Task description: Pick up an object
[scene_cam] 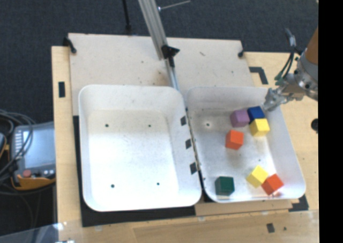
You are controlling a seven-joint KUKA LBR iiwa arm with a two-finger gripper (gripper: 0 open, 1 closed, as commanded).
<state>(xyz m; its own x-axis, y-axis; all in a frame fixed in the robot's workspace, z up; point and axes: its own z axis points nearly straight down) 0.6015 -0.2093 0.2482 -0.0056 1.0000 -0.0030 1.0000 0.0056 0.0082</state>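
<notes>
The right bin (284, 145) holds several small blocks. A purple block (239, 117), a blue block (255, 112) and a yellow block (260, 127) cluster near its back. An orange block (234, 139) lies just below them. Toward the front sit a dark green block (224, 185), a second yellow block (258, 176) and a red-orange block (273, 183). My gripper (273, 98) hangs at the right bin's back right rim, just above and right of the blue block, with nothing seen in it.
The left bin (88, 129) stands beside the right one. A slanted metal rail (153, 19) reaches down to the gap between the bins at the back. A teach pendant (29, 156) with cables lies off the bench's left edge.
</notes>
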